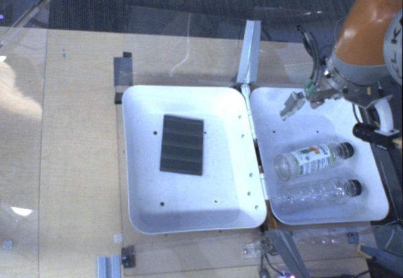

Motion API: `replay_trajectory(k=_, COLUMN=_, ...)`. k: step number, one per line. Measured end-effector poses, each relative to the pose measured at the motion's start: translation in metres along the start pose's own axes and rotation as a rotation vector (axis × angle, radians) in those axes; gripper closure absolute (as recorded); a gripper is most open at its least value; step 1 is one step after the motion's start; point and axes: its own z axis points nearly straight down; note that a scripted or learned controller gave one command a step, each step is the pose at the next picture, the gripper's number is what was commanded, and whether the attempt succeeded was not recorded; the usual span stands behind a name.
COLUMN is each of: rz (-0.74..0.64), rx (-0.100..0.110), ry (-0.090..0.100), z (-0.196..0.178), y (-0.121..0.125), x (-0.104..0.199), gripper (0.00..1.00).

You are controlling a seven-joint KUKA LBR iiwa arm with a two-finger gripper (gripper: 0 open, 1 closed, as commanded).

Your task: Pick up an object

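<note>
the gripper [293,105] hangs in the upper part of the right bin [378,207], at the upper right of the frame, carried by the grey arm [368,25] with its orange band, which enters from the right edge. whether the gripper's parts are spread or pressed together cannot be told at this size and slant; nothing is seen between them. the gripper is tilted, its tip directed toward the left of the frame, above bare white floor near the bin's upper left corner.

below the gripper, and well apart from it, the labelled bottle [312,160] lies on its side across the middle of the right bin, dark cap toward the right, clear base toward the left, with a pale label bearing orange and green marks around its body. just below it the clear bottle [315,194] lies roughly parallel, also with a dark cap toward the right, near the bin's lower wall. the two bottles lie close together; whether they touch cannot be told.

left of the dividing rims, the left bin [145,207] holds a dark ribbed block [182,144], rectangular and flat, lying left of centre. both bins rest on a pale wooden bench [63,144].
</note>
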Motion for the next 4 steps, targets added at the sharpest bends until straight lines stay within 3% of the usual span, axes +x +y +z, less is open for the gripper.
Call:
replay_trajectory(k=1, rz=0.069, rx=0.005, ry=0.002, z=0.093, y=-0.048, x=-0.037, gripper=0.00)
replay_trajectory(k=2, rz=0.000, rx=-0.008, ry=-0.003, z=0.146, y=-0.090, x=-0.053, gripper=0.00)
replay_trajectory(k=3, rz=-0.047, rx=-0.010, ry=-0.006, z=0.145, y=-0.099, x=-0.011, gripper=0.00)
replay_trajectory(k=4, rz=-0.002, rx=-0.009, ry=-0.004, z=0.145, y=-0.065, x=0.005, gripper=0.00)
